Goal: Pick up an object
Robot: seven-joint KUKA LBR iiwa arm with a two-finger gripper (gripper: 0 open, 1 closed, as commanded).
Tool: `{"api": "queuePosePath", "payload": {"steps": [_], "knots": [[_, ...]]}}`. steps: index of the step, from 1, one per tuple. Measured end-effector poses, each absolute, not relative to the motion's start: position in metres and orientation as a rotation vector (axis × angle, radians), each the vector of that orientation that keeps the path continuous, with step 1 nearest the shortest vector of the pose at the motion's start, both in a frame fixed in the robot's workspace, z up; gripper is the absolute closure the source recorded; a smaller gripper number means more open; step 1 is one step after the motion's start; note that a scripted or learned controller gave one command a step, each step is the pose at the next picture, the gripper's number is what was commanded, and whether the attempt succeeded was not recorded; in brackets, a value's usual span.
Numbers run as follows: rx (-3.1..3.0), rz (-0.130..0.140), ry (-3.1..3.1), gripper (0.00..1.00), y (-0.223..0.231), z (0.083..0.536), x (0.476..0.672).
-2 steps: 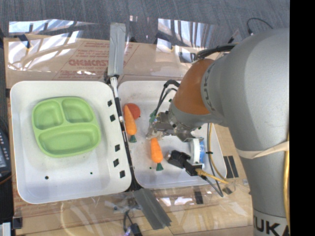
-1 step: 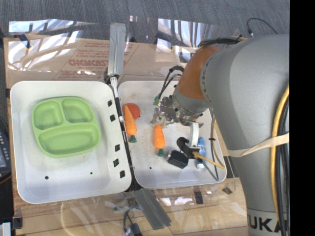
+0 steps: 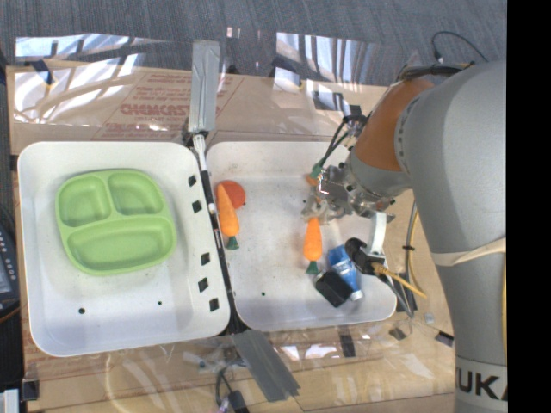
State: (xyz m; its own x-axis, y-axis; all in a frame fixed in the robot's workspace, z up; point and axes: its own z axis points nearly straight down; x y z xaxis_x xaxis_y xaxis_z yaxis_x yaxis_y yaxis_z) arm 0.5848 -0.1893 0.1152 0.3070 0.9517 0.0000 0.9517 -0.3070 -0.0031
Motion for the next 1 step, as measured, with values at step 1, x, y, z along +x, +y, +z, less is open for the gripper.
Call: {"api": "queuePosePath", "payload": {"steps": [1], "knots": [[-2.428,0.001,-1.991,1.00,-0.1698,0.2069,0.5464]]}}
